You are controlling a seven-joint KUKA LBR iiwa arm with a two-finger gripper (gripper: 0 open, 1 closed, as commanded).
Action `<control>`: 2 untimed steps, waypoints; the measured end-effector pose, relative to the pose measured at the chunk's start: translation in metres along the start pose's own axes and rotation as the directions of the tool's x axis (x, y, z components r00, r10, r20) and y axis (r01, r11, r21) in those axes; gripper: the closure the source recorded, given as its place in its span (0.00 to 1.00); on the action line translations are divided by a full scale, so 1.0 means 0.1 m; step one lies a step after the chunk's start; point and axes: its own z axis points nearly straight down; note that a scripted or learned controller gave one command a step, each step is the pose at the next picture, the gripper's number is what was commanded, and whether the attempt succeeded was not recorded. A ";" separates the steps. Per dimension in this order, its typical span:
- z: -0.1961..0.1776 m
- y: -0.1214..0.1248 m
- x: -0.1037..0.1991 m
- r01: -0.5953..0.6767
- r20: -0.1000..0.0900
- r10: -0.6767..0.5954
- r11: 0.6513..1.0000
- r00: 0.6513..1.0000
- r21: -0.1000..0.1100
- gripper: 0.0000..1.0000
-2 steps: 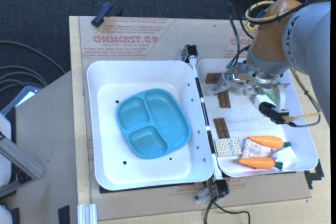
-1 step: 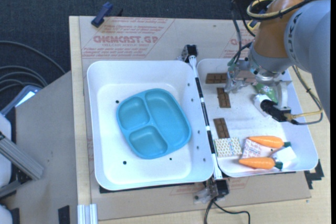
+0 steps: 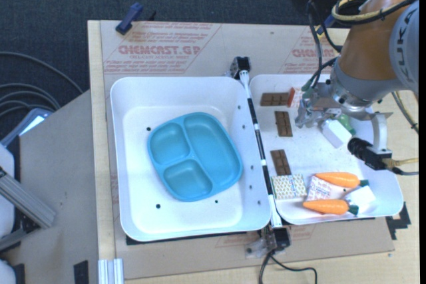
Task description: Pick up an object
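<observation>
My gripper hangs over the upper part of the right bin, under the grey arm with its orange band. It sits just right of a brown chocolate bar and below-right of another bar. A third bar lies lower along the bin's left wall. A white block rests just right of the gripper. Nothing is visibly held.
The left bin holds a blue divided plate. The right bin's front end holds two orange carrots, a patterned white box and a small red-and-white packet. A black cable end hangs off the arm.
</observation>
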 end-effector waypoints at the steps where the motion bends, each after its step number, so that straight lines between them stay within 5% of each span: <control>1: 0.00 0.00 0.00 0.000 0.000 0.000 1.000 1.000 0.000 0.00; 2: 0.96 -0.38 -0.12 -0.001 0.000 0.001 1.000 1.000 0.000 0.00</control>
